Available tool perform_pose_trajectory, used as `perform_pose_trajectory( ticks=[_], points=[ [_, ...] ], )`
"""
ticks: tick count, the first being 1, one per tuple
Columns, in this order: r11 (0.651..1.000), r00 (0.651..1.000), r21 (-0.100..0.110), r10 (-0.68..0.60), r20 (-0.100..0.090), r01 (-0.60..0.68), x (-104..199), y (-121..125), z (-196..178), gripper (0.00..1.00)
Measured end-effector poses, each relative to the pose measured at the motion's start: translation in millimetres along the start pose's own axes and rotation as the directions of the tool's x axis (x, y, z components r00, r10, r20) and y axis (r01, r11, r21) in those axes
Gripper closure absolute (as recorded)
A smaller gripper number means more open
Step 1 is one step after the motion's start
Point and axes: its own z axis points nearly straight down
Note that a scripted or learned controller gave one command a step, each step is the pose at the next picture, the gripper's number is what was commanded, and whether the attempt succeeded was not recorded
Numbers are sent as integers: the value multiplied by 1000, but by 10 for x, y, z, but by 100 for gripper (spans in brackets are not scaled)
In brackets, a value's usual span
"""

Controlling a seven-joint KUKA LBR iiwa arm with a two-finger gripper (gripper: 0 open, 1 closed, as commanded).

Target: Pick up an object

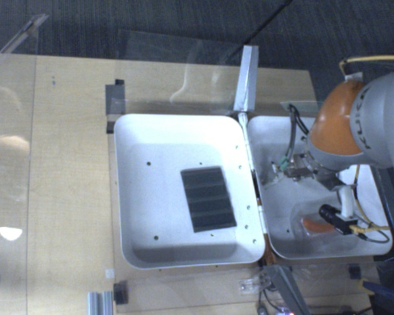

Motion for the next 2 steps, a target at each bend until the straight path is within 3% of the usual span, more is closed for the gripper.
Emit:
perform_pose_trajectory(
  ticks=[1,2],
  points=[
    [961,961,10,277,2,-277,192,154,-961,0],
    [977,977,14,212,1,-212,-61,-488,-442,0]
  ],
)
